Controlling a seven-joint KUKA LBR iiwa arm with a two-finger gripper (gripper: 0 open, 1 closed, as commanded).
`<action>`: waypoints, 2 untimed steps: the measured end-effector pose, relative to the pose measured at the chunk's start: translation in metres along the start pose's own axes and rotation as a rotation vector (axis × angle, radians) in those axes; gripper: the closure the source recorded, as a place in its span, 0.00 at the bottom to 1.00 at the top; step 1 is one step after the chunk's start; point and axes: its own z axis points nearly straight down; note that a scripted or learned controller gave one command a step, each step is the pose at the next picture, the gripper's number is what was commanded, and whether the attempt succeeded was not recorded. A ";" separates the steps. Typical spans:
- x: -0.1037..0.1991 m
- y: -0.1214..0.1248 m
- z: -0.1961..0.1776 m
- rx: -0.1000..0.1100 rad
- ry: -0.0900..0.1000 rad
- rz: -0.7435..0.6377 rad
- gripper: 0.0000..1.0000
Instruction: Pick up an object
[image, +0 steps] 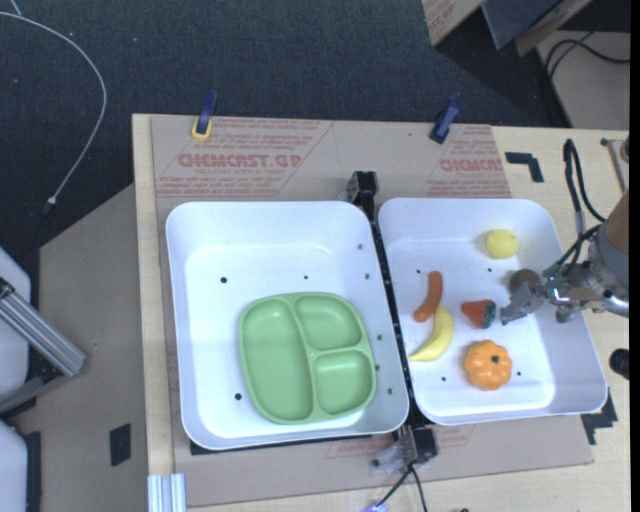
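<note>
Nearest the camera, at the lower edge of the tabletop (300, 470), sits the front rim of the left bin (200, 300), which carries a green divided plate (305, 355) with three compartments and nothing in them. Moving right across the divider, the right bin (570, 385) holds the candidates for picking: a red sausage (430, 296) lying tilted, a yellow banana (435, 338) just below it and touching or nearly touching its lower end, a small red pepper with a green stem (478, 313), an orange pumpkin (488, 365) near the front, and a yellow lemon (501, 242) toward the back. Further right, the gripper (522, 298) reaches in over the bin's right side, just beside the pepper; its fingers look parted, with nothing between them. By the look of it, the task is barely begun: every object rests in the bin, and closing on one and lifting it remain.
</note>
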 end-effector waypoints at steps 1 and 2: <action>0.004 0.006 0.045 -0.002 0.000 -0.001 0.00; 0.005 0.005 0.099 -0.002 0.000 0.000 0.00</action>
